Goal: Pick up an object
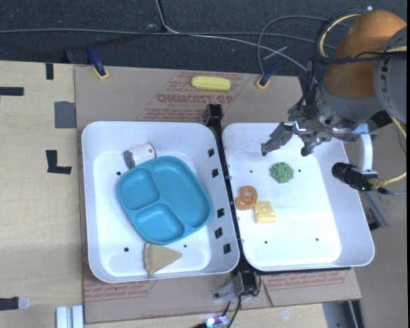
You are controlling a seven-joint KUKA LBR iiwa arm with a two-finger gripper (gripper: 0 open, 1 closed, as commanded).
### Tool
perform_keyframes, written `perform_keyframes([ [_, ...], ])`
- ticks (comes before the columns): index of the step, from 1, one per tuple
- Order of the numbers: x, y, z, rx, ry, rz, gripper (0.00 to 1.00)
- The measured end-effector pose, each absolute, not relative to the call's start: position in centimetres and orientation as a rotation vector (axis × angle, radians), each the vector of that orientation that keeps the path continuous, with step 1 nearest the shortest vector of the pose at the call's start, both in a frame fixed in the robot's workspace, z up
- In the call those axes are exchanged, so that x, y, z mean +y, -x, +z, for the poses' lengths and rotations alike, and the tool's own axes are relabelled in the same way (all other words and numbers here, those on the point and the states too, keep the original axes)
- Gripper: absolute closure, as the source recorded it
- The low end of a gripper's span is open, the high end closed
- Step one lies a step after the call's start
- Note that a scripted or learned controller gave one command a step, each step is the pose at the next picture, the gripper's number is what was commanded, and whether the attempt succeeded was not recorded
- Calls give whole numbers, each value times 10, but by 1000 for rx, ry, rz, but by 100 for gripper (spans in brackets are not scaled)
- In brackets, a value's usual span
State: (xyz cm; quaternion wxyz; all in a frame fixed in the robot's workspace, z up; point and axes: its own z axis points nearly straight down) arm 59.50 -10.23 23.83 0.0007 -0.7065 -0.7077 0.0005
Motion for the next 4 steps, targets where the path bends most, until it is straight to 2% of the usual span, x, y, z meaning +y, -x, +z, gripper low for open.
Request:
perform_keyframes([
  [3, -111, -603, 85, -2225, 2221, 3, 0],
  [4, -110, -603, 97, -2227, 2220, -1, 100],
])
